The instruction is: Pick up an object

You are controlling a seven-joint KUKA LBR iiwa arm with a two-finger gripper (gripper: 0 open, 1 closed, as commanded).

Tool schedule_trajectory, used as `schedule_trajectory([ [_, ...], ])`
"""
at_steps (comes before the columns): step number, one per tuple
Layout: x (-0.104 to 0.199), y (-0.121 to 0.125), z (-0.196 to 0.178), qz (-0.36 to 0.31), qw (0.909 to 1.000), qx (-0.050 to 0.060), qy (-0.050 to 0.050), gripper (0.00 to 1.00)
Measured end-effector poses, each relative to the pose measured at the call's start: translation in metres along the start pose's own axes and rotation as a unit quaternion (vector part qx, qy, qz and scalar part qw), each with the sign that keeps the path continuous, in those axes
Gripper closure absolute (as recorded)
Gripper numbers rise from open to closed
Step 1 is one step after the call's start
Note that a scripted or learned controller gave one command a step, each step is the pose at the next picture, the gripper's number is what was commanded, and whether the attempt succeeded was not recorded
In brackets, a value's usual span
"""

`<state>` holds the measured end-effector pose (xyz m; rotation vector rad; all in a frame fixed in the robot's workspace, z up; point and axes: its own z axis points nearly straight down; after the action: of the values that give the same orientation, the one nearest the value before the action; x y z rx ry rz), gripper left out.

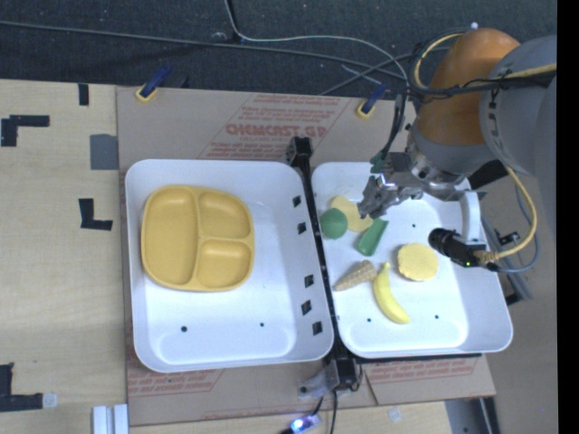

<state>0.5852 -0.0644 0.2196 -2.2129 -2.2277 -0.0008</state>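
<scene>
My gripper (373, 208) hangs over the upper left part of the right bin (452, 328), just above a green block (371, 237) and close to a pale yellow piece (349, 212). A green ball (334, 225) lies left of the gripper. Further down lie a tan cone (355, 276), a banana (390, 296) and a round yellow piece (417, 262). Nothing shows between the fingers.
The left bin (217, 328) holds a yellow divided plate (196, 238). A black divider with clips (312, 242) runs between the bins. Cables trail across the dark floor behind the bench, and the arm's cabling hangs over the right bin's right side.
</scene>
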Motion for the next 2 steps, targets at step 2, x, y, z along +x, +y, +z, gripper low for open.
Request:
schedule_trajectory([
  [2,0.105,-0.006,-0.003,0.001,1.0000,0.001,-0.001,1.00],
])
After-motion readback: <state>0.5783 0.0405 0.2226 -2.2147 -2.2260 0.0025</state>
